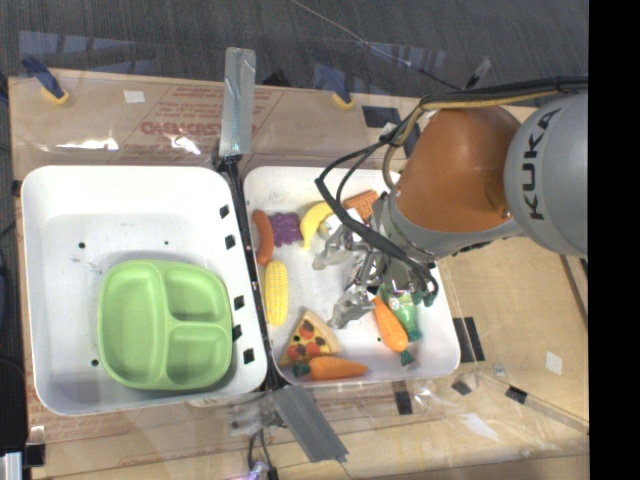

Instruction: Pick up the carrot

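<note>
Arm's orange band (460, 173) sits over the right bin (440, 353); gripper (350, 283) below it, fingers spread, nothing between them; one carrot (337, 369) lies below the gripper along the front wall, long axis left-right; second carrot (391, 326) just right, tilted.

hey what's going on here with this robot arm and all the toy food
A grey and orange KUKA arm reaches in from the right over the right-hand white bin, which holds toy food. Its gripper hangs low among the pieces, near a carrot that lies beside it. Another carrot lies at the bin's near edge next to a pizza slice, with a corn cob, sausage, grapes and banana further back. The left bin holds a green divided plate.
</note>
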Tool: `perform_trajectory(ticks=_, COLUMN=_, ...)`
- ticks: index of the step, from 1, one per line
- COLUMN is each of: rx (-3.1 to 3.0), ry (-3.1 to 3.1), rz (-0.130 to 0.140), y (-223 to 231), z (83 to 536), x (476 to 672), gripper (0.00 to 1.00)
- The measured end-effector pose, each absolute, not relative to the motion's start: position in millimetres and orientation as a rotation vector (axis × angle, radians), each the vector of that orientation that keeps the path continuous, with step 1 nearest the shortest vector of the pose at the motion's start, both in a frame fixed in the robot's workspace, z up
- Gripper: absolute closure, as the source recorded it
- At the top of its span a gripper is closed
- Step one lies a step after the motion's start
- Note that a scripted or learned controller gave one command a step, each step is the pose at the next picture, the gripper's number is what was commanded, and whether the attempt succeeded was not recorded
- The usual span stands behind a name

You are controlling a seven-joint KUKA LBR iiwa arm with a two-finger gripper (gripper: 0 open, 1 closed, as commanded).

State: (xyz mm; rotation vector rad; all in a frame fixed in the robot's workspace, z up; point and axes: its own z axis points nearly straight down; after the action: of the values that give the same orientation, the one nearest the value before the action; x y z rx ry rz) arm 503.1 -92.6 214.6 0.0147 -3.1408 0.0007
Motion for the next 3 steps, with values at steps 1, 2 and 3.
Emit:
perform_trajectory(ticks=1, rx=0.096, ry=-3.135, rz=-0.001, y=-177.6, z=155.5, x=506.3, gripper=0.0)
perform_trajectory(ticks=2, rx=-0.143, ry=-3.171, rz=0.005, y=-207.0, z=106.8, x=491.3, gripper=0.0)
perform_trajectory(ticks=3, rx=-0.078, ry=-3.15, rz=0.002, y=-176.8, z=94.3, x=480.0, gripper=0.0)
